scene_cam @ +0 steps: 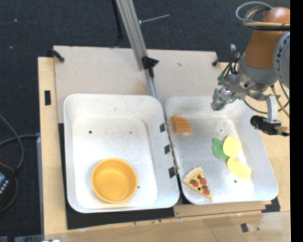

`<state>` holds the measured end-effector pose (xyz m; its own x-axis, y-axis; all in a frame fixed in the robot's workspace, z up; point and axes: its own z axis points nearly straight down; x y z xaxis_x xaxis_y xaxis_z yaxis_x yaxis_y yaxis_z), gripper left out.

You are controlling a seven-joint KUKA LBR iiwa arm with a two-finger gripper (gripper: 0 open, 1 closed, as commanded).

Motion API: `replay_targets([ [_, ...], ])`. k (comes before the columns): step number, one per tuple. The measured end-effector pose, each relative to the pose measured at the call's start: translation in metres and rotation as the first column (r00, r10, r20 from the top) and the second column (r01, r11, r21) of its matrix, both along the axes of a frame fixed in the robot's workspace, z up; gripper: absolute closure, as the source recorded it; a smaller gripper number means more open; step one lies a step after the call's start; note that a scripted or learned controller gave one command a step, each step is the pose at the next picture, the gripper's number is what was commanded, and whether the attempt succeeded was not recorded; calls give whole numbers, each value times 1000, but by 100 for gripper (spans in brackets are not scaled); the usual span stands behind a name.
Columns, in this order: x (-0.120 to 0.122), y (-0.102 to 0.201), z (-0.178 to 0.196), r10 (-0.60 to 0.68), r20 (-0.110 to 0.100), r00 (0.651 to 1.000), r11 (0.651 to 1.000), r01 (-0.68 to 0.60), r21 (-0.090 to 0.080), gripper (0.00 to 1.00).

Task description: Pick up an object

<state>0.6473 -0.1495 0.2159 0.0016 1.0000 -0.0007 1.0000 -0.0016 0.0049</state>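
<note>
One camera looks down on the bench [91, 69] from above, tilted at a slant, far enough back to take in both white bins side by side and the dark floor around them. The gripper [219, 99] comes in from the picture's right, over the far edge of the right bin [252, 185]. The left bin [76, 110] lies beyond it, toward the picture's left. A metal post [134, 26] rises toward the lens between the bins.

The arm [262, 49] is grey with a glossy orange band above the wrist; thin black cables loop beside it, and the gripper [219, 101] is metallic grey.
</note>
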Motion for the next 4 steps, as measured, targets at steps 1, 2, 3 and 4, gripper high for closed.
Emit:
replay_targets([
  [1, 4, -3, 65, 3, 4, 1000, 1000, -3, -2, 100],
  [2, 4, -4, 83, 6, -3, 1000, 1000, -6, 0, 100],
  [3, -19, 48, 68, 6, -4, 1000, 1000, -6, 0, 100],
  [4, -43, 95, 72, 8, -4, 1000, 1000, -8, 2, 100],
])
